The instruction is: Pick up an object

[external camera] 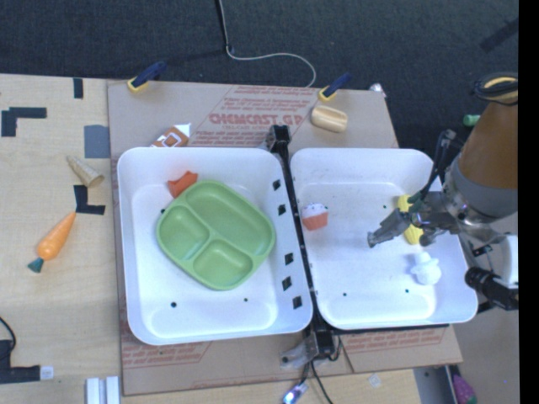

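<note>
Objects in the right bin (pixel 370 314) are what we log first: a small yellow piece (pixel 410 231) at the gripper's wrist end, partly hidden by the mechanism; a white lumpy item (pixel 425 268) just below it, near the bin's right wall; and a small orange-and-white cup-like item (pixel 314 216) at the bin's left side, close to the divider between the bins. We cannot name any of the three with confidence.

We see the gripper (pixel 376 237) low over the middle of the right bin, its dark fingers pointing left, tips well apart from the orange-and-white item. Whether the fingers stand wide or narrow we cannot tell; they read as one dark wedge from this angle. Nothing shows between them. The arm (pixel 493 154) enters from the right, orange band above grey.

Left bin (pixel 139 310): a green divided plate (pixel 216 234) lies flat, tilted diagonally, with an orange scrap (pixel 181 182) touching its upper left edge.

Outside the bins, on the bench: a toy carrot (pixel 54 240) at far left, a tan cone-like piece (pixel 84 172) above it, a bread-roll shape (pixel 329 119) on the cardboard above the right bin. Two blue-and-yellow clamps (pixel 146 76) pin the cardboard's top edge. A cable (pixel 253 53) loops across the dark floor.
</note>
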You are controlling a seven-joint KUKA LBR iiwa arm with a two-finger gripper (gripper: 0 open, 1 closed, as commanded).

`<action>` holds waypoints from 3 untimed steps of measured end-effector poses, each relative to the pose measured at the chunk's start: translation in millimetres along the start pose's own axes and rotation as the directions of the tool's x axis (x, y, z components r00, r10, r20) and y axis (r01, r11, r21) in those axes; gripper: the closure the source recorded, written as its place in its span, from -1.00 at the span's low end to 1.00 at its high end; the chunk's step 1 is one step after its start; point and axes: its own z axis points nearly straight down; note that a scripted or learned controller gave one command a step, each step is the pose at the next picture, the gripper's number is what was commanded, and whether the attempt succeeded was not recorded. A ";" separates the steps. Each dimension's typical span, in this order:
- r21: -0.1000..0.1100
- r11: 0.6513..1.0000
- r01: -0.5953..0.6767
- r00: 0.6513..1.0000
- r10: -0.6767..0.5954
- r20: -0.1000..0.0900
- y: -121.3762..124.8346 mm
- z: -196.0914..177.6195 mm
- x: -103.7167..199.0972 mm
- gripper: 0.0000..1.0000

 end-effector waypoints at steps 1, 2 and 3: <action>-0.022 1.000 0.004 1.000 -0.004 0.002 -4.2 -297.7 64.1 -1.00; 0.007 1.000 0.006 1.000 -0.006 0.000 -4.7 -213.1 125.4 -1.00; -0.001 1.000 0.002 1.000 -0.002 0.002 -4.0 -227.7 122.1 1.00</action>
